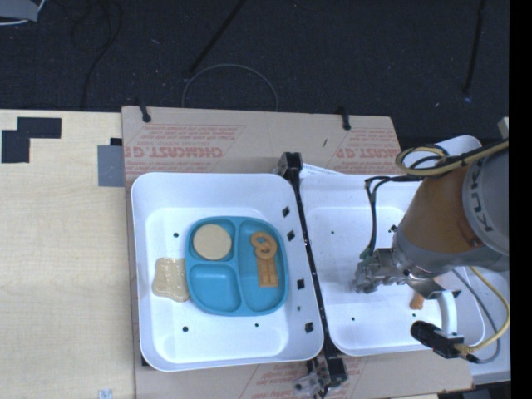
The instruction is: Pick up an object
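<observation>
In the left bin (158,214), blue tray (237,302) with round biscuit (211,241).

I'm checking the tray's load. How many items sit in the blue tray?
2. A round tan disc lies in the tray's upper-left compartment, and a wooden key in its right compartment. The lower-left compartment holds nothing visible. A tan piece lies outside, against the tray's left edge.

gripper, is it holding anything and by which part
Cannot be told. The gripper is low in the right bin, and this view shows no object in it.
</observation>
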{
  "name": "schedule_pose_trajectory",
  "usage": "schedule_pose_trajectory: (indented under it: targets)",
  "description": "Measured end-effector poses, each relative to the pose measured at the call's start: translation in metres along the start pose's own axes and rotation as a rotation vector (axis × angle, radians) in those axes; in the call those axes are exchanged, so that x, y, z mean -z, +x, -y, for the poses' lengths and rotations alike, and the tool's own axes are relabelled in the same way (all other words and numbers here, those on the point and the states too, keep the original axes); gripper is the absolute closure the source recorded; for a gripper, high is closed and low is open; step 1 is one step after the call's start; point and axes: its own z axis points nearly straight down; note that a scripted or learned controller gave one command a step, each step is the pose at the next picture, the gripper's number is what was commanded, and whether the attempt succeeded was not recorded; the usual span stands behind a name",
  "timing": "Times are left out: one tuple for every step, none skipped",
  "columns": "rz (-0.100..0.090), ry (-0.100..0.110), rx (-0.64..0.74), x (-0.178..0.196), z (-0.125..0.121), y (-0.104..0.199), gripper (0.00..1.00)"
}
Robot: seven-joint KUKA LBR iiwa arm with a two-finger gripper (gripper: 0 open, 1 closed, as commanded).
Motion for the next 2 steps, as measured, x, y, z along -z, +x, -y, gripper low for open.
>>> schedule_pose_trajectory:
  targets:
    - [0.002, -0.009, 0.008, 0.058, 0.004, 0.007, 1.0]
    - [0.003, -0.011, 0.008, 0.121, 0.003, 0.007, 1.0]
